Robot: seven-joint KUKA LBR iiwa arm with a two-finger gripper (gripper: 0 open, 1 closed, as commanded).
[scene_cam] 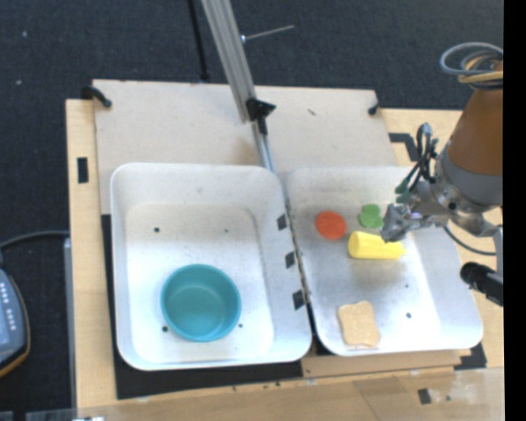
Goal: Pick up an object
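Two white bins sit side by side on the table (83,235). The left bin (131,191) holds a teal bowl (201,302); the right bin (447,305) holds four small things: an orange ball (330,225), a green piece (371,215), a yellow block (374,247) and a tan slice (359,324) that looks like toast, near the front edge. The arm (478,147) reaches in from the right, and its gripper (394,226) is low over the right bin, just beside the green piece and at the upper right end of the yellow block — close enough that it may be touching the block, though from this slant that is hard to settle. Whether the gripper is apart or together cannot be told; its tip is a dark, blurred shape against the bin floor. Nothing is visibly lifted: all four things seem to lie flat on the bin floor, and none shows between the gripper's tips. So the task looks to be at the approach or grasp stage — the reach down is made, while a firm closing on one thing, most likely the yellow block, and the lift clear of the bin are left to do.
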